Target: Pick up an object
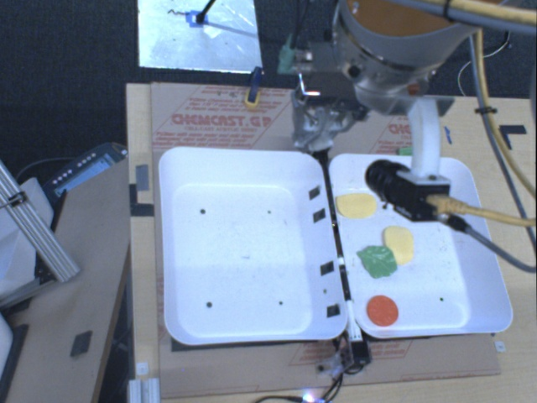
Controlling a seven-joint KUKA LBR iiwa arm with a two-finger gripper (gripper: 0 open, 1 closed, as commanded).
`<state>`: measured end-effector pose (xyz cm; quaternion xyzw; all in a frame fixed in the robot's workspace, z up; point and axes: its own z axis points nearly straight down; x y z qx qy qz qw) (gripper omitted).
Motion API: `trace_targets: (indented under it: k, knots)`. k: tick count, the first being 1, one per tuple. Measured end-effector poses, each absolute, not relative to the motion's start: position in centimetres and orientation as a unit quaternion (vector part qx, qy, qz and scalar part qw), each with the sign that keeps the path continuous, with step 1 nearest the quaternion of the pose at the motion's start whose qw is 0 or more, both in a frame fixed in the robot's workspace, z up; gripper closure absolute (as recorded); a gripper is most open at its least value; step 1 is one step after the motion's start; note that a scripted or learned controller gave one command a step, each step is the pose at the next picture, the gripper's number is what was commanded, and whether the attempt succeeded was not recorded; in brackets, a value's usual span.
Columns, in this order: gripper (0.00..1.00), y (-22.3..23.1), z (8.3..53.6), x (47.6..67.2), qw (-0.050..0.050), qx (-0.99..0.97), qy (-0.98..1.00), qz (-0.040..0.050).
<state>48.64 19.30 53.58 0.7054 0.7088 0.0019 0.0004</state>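
The right bin [482, 250] holds several small flat objects. A pale yellow piece [356, 205] lies near the bin's back left, a second yellow piece [400, 243] sits mid-bin, and a green piece [377, 261] touches that second piece's left side. An orange-red disc [383, 310] rests near the front wall. My gripper [317, 134] hangs over the back rim where the two bins meet, behind and left of the yellow piece, with nothing seen in it.
The left bin [243, 242] stands beside the right one, joined by black clips along the divider [334, 259]. A black device on a white bracket [406, 190] hangs over the right bin's back. Yellow cables [495, 217] trail to the right.
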Motion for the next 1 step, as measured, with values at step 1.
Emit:
trace_targets:
  k: [1]
  knots:
    - [1.0,13.24,53.53,48.68,0.001,0.709,0.706,0.0008]
